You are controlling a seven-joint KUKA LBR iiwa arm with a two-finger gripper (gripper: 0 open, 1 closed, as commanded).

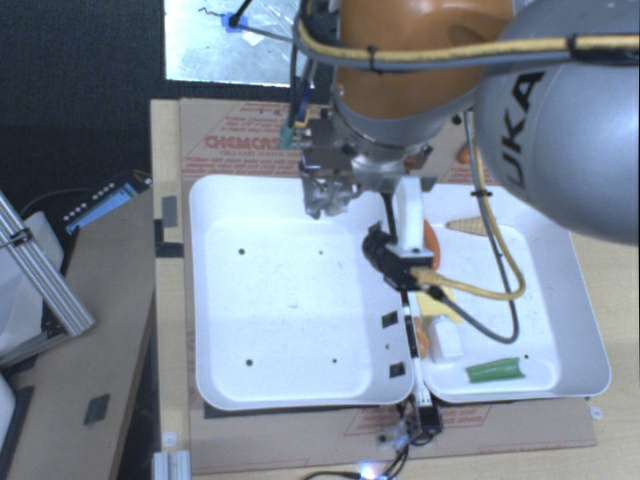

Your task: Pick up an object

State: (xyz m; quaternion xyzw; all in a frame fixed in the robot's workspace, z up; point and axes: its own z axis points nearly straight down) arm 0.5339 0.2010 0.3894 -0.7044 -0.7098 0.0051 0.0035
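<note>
Upper centre of frame: end effector [322, 203] above the top edge of the left bin [280, 308]; cannot tell whether open or closed. Lower right, lying in the right bin [560, 308]: green piece [495, 370] near the bottom edge, white block [447, 343] close to the shared rims, orange piece [431, 236] higher up, partly hidden.

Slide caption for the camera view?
Robot hand above the far edge of the left bin; green piece and white block lie in the right bin.
</note>
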